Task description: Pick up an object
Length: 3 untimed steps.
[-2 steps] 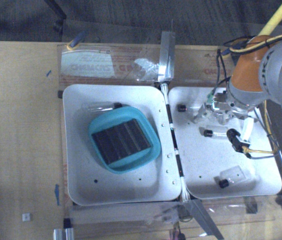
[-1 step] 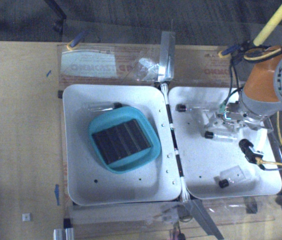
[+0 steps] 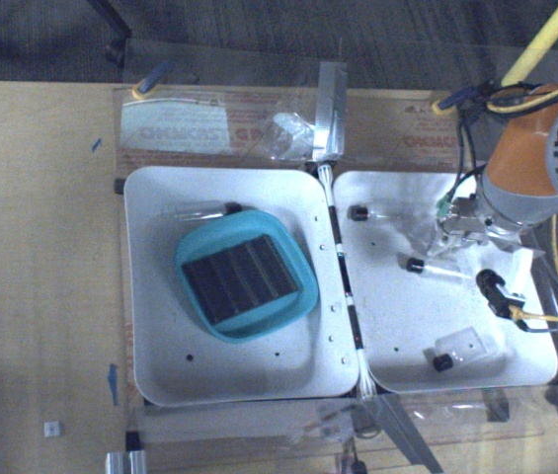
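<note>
The gripper [image 3: 454, 227] hangs low over the upper right part of the right bin [image 3: 397, 339], pointing down toward a patch of crumpled clear plastic [image 3: 423, 229]. Whether it is released or clenched cannot be told from this slant, and nothing can be seen held in it. Above it the arm [image 3: 527, 161] reaches in from the right, its orange band over the bin's far right corner and the wrist bent downward.

Just below and left of the gripper lies a clear tube with a black cap [image 3: 415, 263], stretched toward the right. A second capped tube [image 3: 358, 212] lies near the bin's upper left corner. A small clear block with a black end [image 3: 456, 352] sits near the lower right corner, well apart from the gripper.

In the left bin [image 3: 160, 344] a teal container [image 3: 247, 276] with a dark ribbed insert rests tilted near the middle. Both bins stand on the desk [image 3: 32, 265].
</note>
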Each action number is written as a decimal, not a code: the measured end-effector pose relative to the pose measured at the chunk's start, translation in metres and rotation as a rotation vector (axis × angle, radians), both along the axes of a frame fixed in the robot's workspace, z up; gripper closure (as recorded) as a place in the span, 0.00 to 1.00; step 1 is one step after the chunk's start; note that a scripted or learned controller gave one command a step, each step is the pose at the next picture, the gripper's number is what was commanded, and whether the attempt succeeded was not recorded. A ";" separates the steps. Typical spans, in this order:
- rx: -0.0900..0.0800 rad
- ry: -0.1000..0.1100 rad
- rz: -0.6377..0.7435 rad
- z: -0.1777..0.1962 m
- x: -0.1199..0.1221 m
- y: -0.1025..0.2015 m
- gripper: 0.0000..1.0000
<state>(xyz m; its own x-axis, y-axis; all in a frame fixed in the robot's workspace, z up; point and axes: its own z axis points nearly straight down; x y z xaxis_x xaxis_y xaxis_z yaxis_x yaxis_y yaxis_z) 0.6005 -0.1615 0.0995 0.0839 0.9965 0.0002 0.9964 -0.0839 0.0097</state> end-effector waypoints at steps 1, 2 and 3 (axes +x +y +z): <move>0.000 0.001 0.000 0.000 0.000 0.000 0.00; -0.001 0.001 0.030 -0.011 0.026 0.037 0.00; 0.000 0.005 0.002 -0.011 -0.016 0.008 0.00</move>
